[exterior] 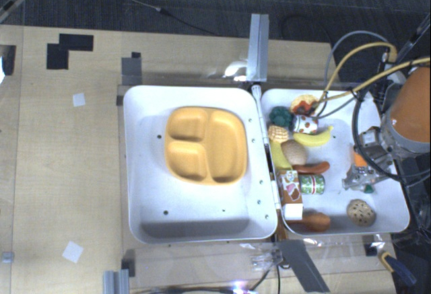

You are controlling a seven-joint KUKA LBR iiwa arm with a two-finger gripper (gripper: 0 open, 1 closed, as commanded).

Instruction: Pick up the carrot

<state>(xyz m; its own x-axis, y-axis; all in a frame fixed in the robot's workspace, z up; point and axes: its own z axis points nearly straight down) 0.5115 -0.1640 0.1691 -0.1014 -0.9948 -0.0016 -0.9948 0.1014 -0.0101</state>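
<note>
Currently I see the gripper (361, 175) at three o'clock in the right bin (404, 218), over the carrot (361, 159). Fingers' state: I cannot tell.

Carrot (361, 159) mostly hidden behind end effector (363, 178); arm (411, 118) cut off at right edge.

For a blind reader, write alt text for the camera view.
The gripper hangs low in the right bin, by an orange piece that may be the carrot; toy food crowds that bin's left side. The left bin holds a yellow tray.
</note>
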